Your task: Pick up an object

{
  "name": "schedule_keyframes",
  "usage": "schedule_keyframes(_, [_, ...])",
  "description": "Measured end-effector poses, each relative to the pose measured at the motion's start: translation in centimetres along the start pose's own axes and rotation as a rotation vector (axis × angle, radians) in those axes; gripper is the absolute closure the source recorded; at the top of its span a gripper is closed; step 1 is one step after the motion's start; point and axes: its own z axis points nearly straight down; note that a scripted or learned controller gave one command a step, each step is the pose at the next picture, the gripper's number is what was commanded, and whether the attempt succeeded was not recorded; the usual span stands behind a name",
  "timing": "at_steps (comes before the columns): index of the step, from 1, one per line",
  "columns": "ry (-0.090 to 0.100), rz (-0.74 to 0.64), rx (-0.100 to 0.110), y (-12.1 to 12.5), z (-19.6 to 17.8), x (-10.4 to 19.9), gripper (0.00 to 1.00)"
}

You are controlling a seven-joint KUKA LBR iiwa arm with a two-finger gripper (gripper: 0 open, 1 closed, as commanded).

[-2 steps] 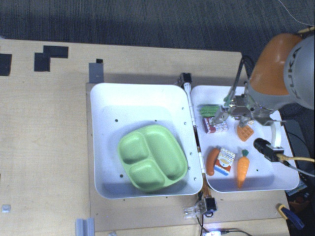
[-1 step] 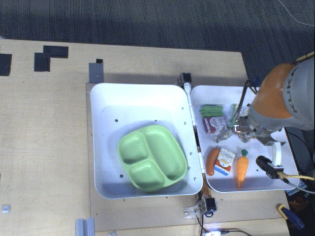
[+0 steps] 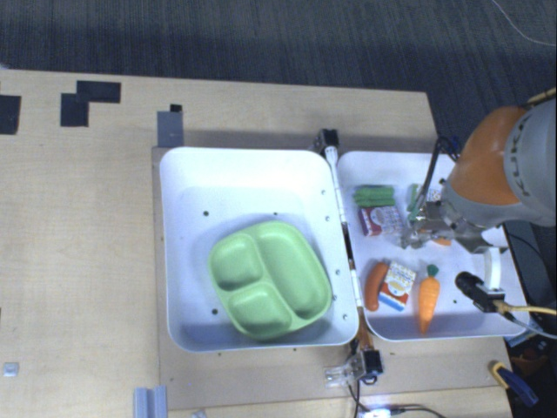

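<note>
**Q:** Where is the arm, and how is it posed?

**A:** The grey arm (image 3: 522, 159) reaches in over the right edge of the right bin (image 3: 392, 168). Its orange band (image 3: 481, 162) sits above the bin's far right corner. Below the band the wrist bends down and leftward, so the gripper (image 3: 418, 226) is over the middle of the bin, a little toward the right edge.

**Q:** Is the gripper apart, together, or clamped on something?

**A:** I cannot tell; that part is small and blurred.

**Q:** Where are the objects it could pick up?

**A:** All are in the right bin.
- A green packet (image 3: 374, 196) lies near the far edge.
- A red and white packet (image 3: 372, 222) is just below it, left of the gripper.
- An orange-red sausage (image 3: 375, 286) is near the left edge, toward the near left corner.
- A small carton (image 3: 399, 287) lies just beside the sausage.
- A carrot (image 3: 427, 299) lies lengthwise to the right of the carton, its tip toward the near edge and its green top below the gripper.

**Q:** And the other bin?

**A:** The left bin (image 3: 200, 190) holds a green divided plate (image 3: 270, 277) toward its near right corner. Both bins rest side by side on the pale wooden bench (image 3: 78, 259).
</note>
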Motion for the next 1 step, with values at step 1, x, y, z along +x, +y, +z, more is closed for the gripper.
schedule_keyframes(1, [0.000, 0.000, 0.000, -0.01, 0.01, 0.00, 0.00])
